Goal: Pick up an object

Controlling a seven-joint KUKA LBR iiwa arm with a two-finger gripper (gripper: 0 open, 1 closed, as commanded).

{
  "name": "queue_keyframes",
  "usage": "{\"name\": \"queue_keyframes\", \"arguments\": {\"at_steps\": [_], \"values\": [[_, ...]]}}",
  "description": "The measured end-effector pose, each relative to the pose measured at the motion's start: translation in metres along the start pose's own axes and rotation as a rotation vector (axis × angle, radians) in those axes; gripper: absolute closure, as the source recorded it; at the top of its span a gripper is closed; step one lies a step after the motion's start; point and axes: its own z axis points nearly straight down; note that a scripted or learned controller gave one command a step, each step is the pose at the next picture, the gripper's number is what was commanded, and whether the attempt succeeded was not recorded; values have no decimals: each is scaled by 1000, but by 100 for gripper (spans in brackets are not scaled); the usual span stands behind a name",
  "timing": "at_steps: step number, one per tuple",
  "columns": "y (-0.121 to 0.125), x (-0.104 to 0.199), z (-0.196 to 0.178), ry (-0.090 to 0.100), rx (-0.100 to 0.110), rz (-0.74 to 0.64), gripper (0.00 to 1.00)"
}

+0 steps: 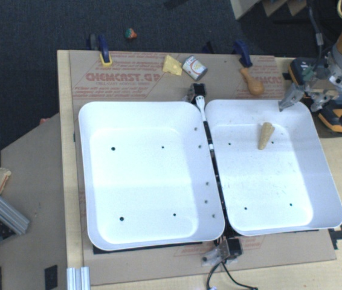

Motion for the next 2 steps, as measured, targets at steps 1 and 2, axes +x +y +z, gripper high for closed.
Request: {"name": "queue_keyframes", "arguments": {"at_steps": [1, 2], "values": [[-2, 33, 113, 5, 10, -3, 0], [2, 36, 23, -3, -11, -2, 0]]}}
